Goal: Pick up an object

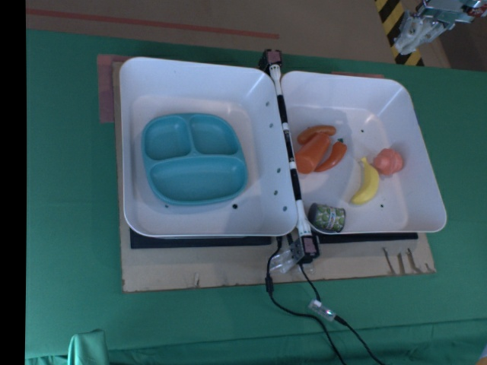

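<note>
I see the jaws [407, 42] at the far right corner, above the counter's [68, 204] far edge and well clear of both bins; from this angle I cannot tell how they are set, and I see nothing in them. They hang beside a strip of yellow-and-black tape [389, 6] on the floor. Nearest to them is the right bin [415, 120], which holds all the loose things. A pink toy [388, 160] lies toward its right side, with a banana [367, 182] touching or just beside it on the near left. Further left, close to the divider between the bins, an orange carrot [312, 149] and a red pepper [333, 157] lie bunched together. A dark green can [327, 217] lies on its side in the near left corner. The left bin [152, 78] carries a teal tray [194, 158] with three compartments. A black cable [319, 310] trails off the near edge of the cardboard [198, 276] under the bins.
</note>
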`<state>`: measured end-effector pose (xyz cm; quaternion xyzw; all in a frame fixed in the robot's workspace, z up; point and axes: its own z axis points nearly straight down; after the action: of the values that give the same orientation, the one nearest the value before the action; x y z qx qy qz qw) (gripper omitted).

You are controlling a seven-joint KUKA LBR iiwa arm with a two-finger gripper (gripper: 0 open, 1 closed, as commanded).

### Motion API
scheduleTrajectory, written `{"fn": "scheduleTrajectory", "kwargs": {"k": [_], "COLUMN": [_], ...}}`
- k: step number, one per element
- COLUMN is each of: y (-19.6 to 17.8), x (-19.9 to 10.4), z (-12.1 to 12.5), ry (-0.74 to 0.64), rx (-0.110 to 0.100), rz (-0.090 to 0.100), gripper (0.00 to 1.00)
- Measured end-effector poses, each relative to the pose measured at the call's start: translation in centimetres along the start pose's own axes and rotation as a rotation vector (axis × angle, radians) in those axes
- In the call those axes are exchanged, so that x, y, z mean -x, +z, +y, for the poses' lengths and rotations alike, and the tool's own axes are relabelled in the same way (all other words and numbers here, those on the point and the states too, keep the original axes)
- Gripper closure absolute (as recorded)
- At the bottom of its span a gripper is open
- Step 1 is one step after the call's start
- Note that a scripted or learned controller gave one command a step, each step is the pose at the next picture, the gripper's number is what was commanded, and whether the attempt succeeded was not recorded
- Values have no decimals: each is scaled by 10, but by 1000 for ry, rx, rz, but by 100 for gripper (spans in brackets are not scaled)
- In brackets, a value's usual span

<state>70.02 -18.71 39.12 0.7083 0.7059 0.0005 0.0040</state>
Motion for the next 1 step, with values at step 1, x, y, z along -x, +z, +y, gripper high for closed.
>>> {"fn": "scheduleTrajectory", "kwargs": {"k": [1], "y": [-10], "x": [0], "z": [0], "ry": [0], "rx": [0], "rz": [0], "gripper": [100]}}
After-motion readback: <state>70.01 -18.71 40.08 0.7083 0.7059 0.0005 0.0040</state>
